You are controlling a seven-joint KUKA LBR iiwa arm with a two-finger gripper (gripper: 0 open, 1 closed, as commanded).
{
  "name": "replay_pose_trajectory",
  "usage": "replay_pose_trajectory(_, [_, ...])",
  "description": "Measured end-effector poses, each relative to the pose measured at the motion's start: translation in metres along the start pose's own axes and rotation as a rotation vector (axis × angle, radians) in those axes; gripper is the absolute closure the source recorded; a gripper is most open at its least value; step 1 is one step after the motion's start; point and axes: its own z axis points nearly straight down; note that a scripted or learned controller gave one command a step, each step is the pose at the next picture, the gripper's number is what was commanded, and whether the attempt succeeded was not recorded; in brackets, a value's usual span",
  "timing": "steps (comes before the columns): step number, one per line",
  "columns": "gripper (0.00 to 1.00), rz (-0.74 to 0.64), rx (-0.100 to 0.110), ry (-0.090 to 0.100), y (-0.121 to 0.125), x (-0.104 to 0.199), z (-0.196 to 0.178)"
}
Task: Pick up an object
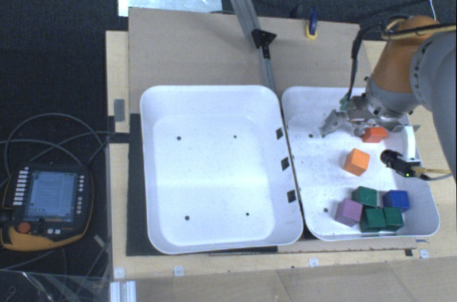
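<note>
Blocks lie loose in the right bin [314, 222], six that I can count. The pincer [357, 121] sits low over that bin's far part; how far its fingers are parted cannot be told, nor whether anything is between them. Just beside it, touching or nearly so, lies one red-orange block [373, 135]. Near that is one orange block [357, 161]. Toward the near right corner four blocks huddle together: one purple block [349, 211], two green blocks [367, 196] [377, 220] and one blue block [397, 200]. The left bin [153, 151] stands alongside on the tabletop [193, 51]. One handheld control pad [46, 208] rests at far left.
</note>
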Motion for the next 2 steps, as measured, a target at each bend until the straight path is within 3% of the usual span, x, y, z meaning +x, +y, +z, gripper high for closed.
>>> replay_pose_trajectory(1, [1.00,-0.003,-0.003,-0.001,0.001,0.000,-0.012])
replay_pose_trajectory(2, [1.00,-0.001,-0.007,0.000,0.013,0.002,-0.065])
